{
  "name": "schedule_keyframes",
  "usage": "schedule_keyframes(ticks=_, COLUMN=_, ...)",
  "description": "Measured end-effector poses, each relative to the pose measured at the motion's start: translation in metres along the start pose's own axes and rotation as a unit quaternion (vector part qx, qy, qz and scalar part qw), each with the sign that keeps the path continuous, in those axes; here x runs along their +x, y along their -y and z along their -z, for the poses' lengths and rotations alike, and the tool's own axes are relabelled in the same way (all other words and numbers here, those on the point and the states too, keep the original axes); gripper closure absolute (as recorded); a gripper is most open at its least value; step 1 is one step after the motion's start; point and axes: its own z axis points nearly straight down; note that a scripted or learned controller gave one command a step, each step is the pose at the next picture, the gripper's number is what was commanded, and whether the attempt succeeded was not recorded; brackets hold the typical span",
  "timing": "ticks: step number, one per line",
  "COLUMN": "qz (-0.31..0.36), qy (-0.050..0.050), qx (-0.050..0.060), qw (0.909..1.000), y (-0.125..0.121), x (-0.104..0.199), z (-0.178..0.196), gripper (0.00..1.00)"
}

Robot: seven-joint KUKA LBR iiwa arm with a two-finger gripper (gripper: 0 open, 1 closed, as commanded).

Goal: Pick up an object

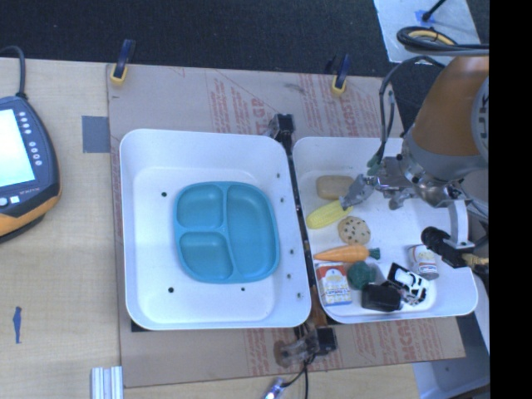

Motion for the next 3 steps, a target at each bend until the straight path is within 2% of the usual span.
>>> schedule_keyframes(ticks=1, qz=0.000, qy=0.001, qx=0.000, qw=1.0000, y=-0.038, x=-0.006, z=-0.085, gripper=0.00)
schedule_keyframes(ticks=2, qz=0.000, qy=0.000, qx=0.001, qw=1.0000, y=-0.040, x=0.013, z=-0.084, gripper=0.00)
schedule_keyframes(ticks=3, qz=0.001, qy=0.000, qx=0.002, qw=1.0000, y=-0.040, x=0.012, z=-0.074, gripper=1.00)
